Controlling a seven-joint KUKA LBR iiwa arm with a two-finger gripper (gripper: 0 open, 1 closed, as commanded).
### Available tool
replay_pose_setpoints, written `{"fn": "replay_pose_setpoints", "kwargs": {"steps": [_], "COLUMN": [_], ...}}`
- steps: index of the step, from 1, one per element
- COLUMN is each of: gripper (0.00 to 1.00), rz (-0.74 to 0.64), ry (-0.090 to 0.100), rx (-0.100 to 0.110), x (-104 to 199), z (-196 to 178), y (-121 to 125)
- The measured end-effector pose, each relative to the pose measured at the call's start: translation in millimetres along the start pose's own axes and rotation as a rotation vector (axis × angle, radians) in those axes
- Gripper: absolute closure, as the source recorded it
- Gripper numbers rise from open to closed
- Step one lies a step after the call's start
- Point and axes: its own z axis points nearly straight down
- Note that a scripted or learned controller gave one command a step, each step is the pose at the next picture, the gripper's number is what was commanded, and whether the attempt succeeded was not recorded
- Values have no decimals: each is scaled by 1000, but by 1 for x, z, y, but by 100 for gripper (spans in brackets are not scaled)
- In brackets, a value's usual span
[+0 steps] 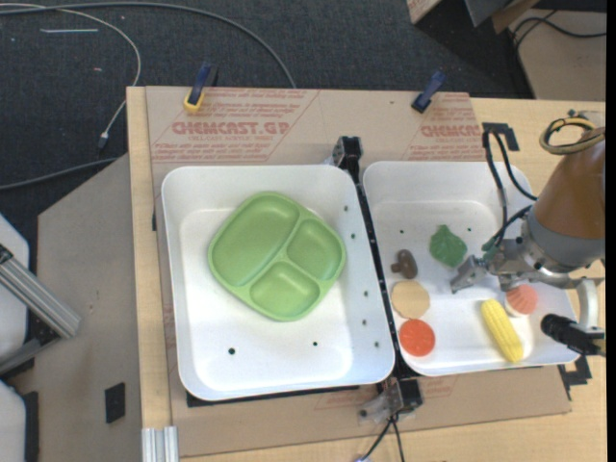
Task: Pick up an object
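The right bin (pixel 423 176) holds several small toy foods. A green leafy piece (pixel 447 245) lies near the middle, and a small brown piece (pixel 404 263) sits by the left wall. A tan round disc (pixel 411 299) lies above an orange-red disc (pixel 417 337). A yellow corn cob (pixel 502 330) rests near the front, with a pinkish round piece (pixel 523 299) just behind it, partly under the wrist. My gripper (pixel 478 273) hangs low in this bin, between the green piece and the corn. Nothing visibly sits in it.
The left bin (pixel 178 191) carries a green divided plate (pixel 277 255). The arm's grey body with its orange band (pixel 576 205) covers the right bin's right side. Black cables (pixel 496 176) run along the arm. Blue clamps (pixel 199 87) hold the cardboard at the back.
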Motion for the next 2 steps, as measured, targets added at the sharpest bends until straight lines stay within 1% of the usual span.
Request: {"fn": "replay_pose_setpoints", "kwargs": {"steps": [1,2], "gripper": [0,100], "rz": [-1,-1], "ry": [0,-1], "rx": [-1,-4], "x": [1,1], "z": [17,5], "y": [0,0]}}
